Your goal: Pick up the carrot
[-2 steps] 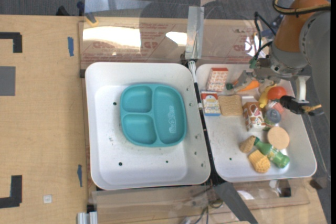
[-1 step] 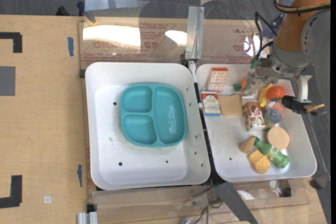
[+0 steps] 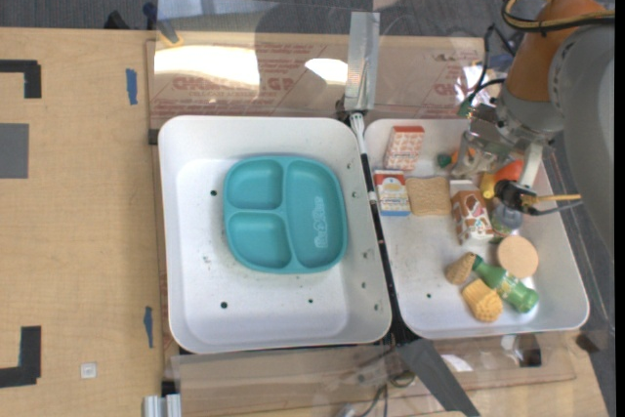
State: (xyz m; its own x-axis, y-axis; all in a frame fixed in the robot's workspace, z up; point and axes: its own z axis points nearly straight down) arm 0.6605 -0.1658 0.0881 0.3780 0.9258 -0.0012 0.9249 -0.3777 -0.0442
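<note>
The carrot shows as an orange piece in the right bin, near that bin's far right side. The wrist partly hides it. My gripper hangs low over the far part of the right bin, just left of the orange piece and close to it. A small green bit pokes out on the gripper's left; whether it belongs to the carrot is unclear. Contact between gripper and carrot cannot be made out.
A teal divided plate lies in the left bin. The right bin also holds a red-and-white box, a smaller box, a cracker, a packet, a round biscuit, a green bottle and a yellow piece.
</note>
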